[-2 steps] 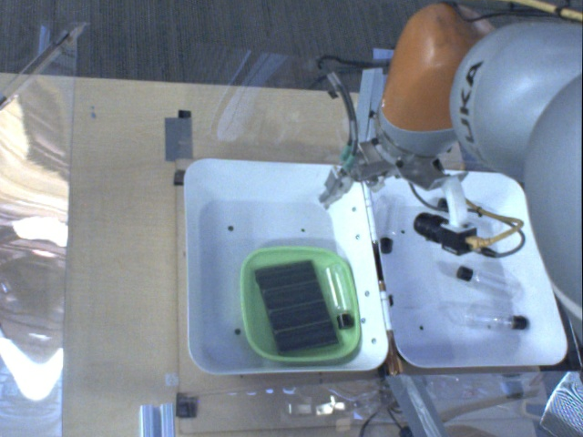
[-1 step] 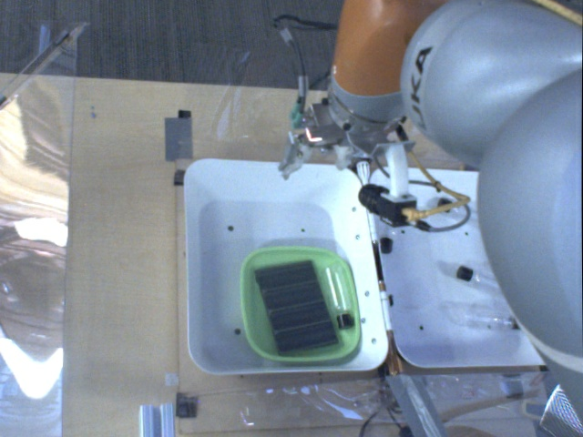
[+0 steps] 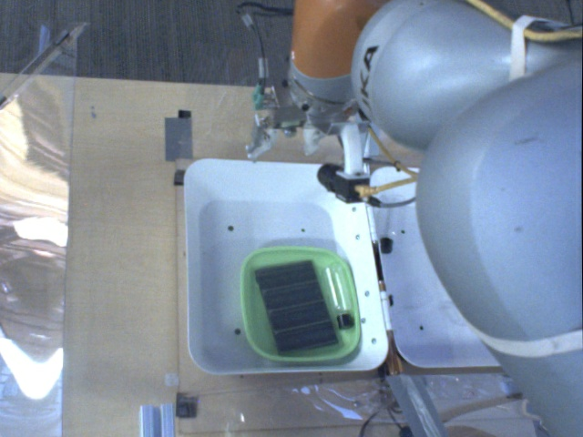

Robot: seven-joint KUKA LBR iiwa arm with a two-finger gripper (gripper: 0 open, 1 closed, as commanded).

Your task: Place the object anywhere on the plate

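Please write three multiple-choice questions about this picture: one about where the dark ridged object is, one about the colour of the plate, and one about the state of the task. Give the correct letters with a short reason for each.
1. Where does the dark ridged object lie?
A. On the green plate in the left bin
B. On the wooden bench outside the bins
C. In the right bin

2. What colour is the plate?
A. Red
B. Green
C. Blue

3. How does the task stand?
A. The object hangs in the air above the bins
B. The object rests on the plate
C. The object lies beside the plate on the bin floor

Answers:
1. A: the dark ridged object lies inside the rim of the plate, which sits in the left bin.
2. B: the plate's rim is light green.
3. B: the object lies flat on the plate, while the gripper is over the bin's far edge, apart from it.
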